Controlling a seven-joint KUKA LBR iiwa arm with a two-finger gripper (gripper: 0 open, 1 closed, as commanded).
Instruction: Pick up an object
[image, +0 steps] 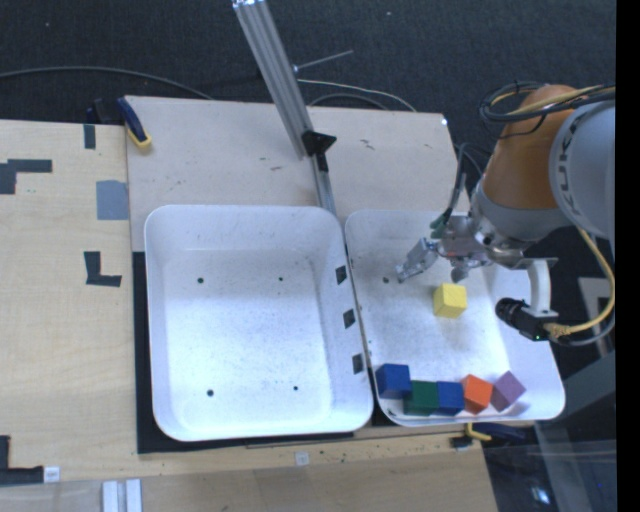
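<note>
Over the right bin (372, 300), toward its far side, hangs the end effector (437, 262), reaching in from the right on the grey arm with its orange band (527, 150). Fingers spread apart: one (413, 266) slants out to the left, the other (459, 268) points down and near. Released, grasping nothing, touching no block. Just near and slightly right of it, on the bin floor, sits a yellow block (450, 300), apart from the fingertips.

Along the near wall of the same bin lies a row of blocks: blue block (393, 379) at the left, then green block (423, 397), a second blue one (449, 397), orange block (478, 393) and purple block (509, 389) at the right, each close against its neighbour.

Beside it, to the left, rests the left bin (160, 300), white with dark speckles on its floor. Both bins on the desk (220, 150), with a slanted metal rail (280, 75) rising at the far side.
</note>
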